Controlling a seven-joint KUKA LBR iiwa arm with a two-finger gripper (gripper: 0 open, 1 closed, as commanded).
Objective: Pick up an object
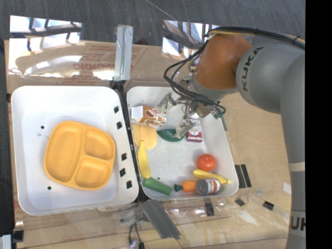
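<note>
The arm (270, 66) reaches in from the right and its claw (184, 119) hangs low over the upper part of the right bin (228, 154). The metal parts of the claw stand spread, but I cannot tell if the claw is released or clenched, because cables and the wrist cover much of it. Nothing clearly sits between its tips, so I judge that no object is held yet.

The task names no special object, so anything in the right bin can serve. Just under the claw lies a dark green spoon-like piece (168, 135), and beside it a small red and white packet (195, 134). A brown and white packet (152, 117) lies near the upper left corner of this bin. Along the left wall are a yellow piece (147, 137) and a banana (143, 162). Lower there are a green cucumber (157, 186), a carrot (188, 187), a red tomato (206, 162) and a small bottle (209, 186) lying on its side, touching a second yellow piece (212, 177).

The left bin (26, 139) holds a yellow divided tray (79, 154).

I think the step in hand is the descent or closing on a thing in the upper part of the right bin, probably the green piece or the red and white packet. The next move asks for a firm closing around one thing and then a straight lift. Both things are flat and lie close, so the claw may slip or catch two.
</note>
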